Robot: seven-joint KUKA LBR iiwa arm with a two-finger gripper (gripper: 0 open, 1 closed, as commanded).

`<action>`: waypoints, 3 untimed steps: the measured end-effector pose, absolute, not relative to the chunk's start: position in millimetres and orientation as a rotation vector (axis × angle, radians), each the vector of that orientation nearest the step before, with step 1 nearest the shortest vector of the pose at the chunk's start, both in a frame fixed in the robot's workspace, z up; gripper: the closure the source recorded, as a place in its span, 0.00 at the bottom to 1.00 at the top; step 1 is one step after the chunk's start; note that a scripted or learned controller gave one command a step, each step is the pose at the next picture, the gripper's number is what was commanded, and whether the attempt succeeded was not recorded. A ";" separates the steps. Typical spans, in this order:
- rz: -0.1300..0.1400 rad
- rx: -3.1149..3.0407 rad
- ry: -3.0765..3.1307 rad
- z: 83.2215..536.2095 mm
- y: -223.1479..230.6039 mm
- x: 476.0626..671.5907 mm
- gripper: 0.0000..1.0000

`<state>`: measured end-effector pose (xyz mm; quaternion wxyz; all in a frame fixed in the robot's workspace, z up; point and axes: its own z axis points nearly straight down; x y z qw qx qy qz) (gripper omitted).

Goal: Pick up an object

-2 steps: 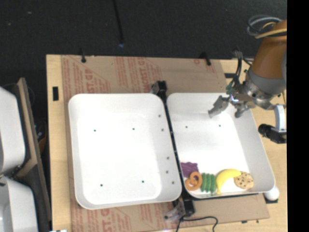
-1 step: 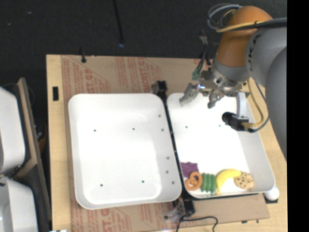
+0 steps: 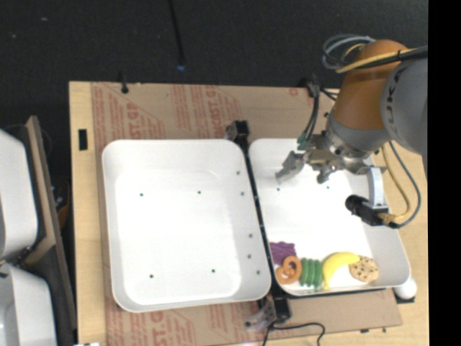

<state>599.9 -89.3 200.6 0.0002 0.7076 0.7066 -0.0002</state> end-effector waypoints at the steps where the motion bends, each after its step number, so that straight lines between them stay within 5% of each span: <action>1: 0.002 2.221 2.219 211.5 -89.2 600.7 1.00; 2: 0.002 2.222 2.219 211.0 -89.2 600.6 0.00; 3: -0.002 2.225 2.220 192.3 -99.1 556.9 0.00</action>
